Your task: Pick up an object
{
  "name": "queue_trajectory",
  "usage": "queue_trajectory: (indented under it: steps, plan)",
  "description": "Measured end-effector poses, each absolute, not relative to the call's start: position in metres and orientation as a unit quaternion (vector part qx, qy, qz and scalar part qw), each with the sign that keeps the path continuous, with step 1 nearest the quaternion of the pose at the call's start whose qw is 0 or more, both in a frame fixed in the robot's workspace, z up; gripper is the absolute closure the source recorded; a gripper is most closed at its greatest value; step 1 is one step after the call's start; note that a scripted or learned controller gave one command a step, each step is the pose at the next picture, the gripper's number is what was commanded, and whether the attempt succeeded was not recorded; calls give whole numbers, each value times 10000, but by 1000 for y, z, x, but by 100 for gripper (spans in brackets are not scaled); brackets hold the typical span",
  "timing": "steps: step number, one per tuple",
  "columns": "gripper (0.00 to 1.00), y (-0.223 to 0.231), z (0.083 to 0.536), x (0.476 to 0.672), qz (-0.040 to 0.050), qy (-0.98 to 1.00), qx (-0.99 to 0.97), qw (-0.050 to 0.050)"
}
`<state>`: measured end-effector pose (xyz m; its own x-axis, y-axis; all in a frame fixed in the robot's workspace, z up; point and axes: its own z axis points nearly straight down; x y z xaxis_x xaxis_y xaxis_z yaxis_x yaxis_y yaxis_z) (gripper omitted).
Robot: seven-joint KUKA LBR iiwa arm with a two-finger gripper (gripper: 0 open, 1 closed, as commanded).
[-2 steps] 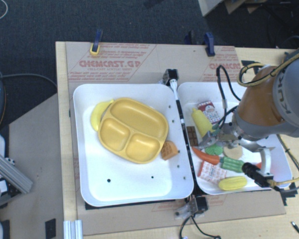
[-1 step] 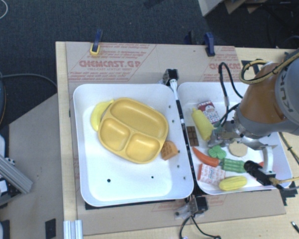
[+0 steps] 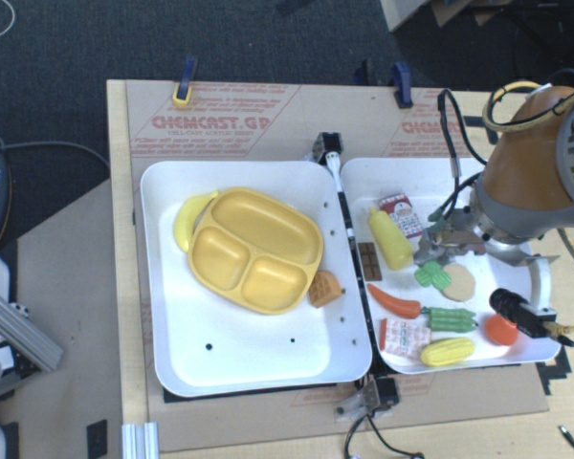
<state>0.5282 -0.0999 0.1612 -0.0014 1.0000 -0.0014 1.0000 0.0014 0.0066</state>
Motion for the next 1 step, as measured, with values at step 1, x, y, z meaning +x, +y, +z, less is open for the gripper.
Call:
queue_trajectory:
  steps: [1]
  plan:
    - [100,-97,225,533,24,7078,7064,35]
